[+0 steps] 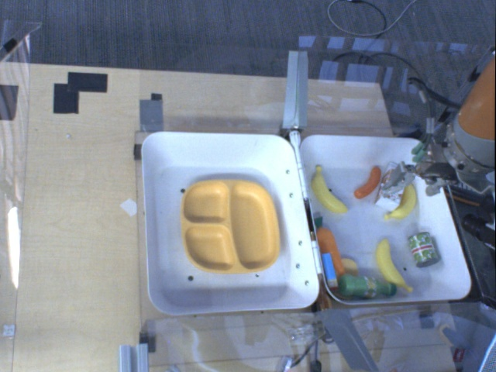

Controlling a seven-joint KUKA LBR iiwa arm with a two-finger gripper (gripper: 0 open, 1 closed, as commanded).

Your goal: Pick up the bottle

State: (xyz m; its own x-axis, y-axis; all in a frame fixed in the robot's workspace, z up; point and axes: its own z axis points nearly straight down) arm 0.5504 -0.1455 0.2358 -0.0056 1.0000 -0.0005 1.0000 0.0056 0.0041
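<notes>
1. Two white bins on bench: left bin (155,208) w/ yellow divided tray (231,225); right bin (356,227) w/ the clutter.
2. Target: green bottle (366,287), lying on its side along right bin's near wall, toward near-left corner. Crowded there: banana (390,263) just beside its right end, orange item w/ blue label (329,253) just to its left, maybe touching.
3. Pincer (397,180) low over far-right part of right bin, at top end of another banana (404,202), near small orange-red piece (367,183). Amt of opening: can't tell, silvery blur. Nothing clearly in its grip.
4. Step in hand, by judgement: still approach phase. Bottle not grasped, well apart from pincer.
5. Next move needs: lift clear of banana, travel across bin to near wall, turn wrist so jaws span bottle's narrow width, not its length.
6. Descent prob. best at bottle's mid-body, away from wall and neighbours.
7. Risks: bin wall blocking one side; round body rolling off; banana nudged or caught instead. Green can (423,249) far enough off, no issue.
</notes>
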